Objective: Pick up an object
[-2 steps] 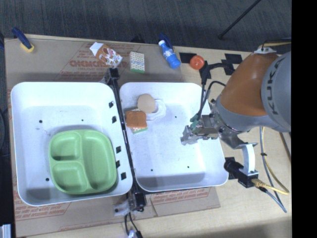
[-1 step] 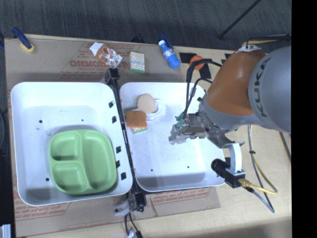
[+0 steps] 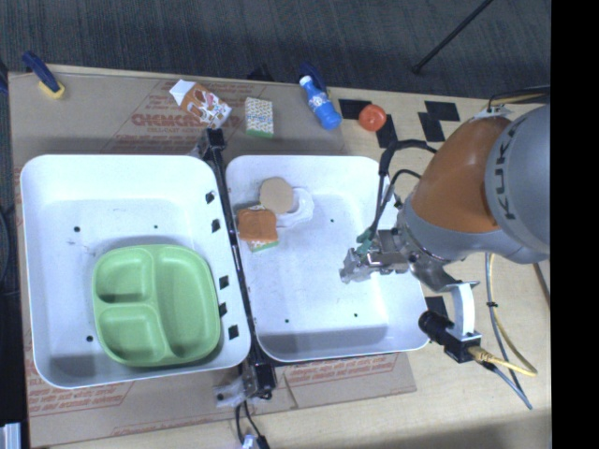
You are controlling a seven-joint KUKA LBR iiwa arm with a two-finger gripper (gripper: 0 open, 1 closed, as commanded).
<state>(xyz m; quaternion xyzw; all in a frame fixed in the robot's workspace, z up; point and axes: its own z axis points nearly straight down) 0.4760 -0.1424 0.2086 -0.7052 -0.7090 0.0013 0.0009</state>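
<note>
In the right bin (image 3: 309, 330), near its upper left corner, lie a toy sandwich (image 3: 257, 227) with an orange-brown top and, just above it, a tan round cookie-like disc (image 3: 276, 195) resting on a clear white wrapper (image 3: 299, 206). My gripper (image 3: 358, 265) hovers over the right side of this bin, well to the right of the sandwich, with nothing visible between its fingers. The grey arm with its orange band (image 3: 463, 190) reaches in from the right.
A green divided plate (image 3: 154, 302) lies in the left bin (image 3: 56, 185). Behind the bins on the bench are a blue bottle (image 3: 320, 103), an orange ball (image 3: 372, 116), a small green-white box (image 3: 259, 117) and a snack packet (image 3: 199, 104).
</note>
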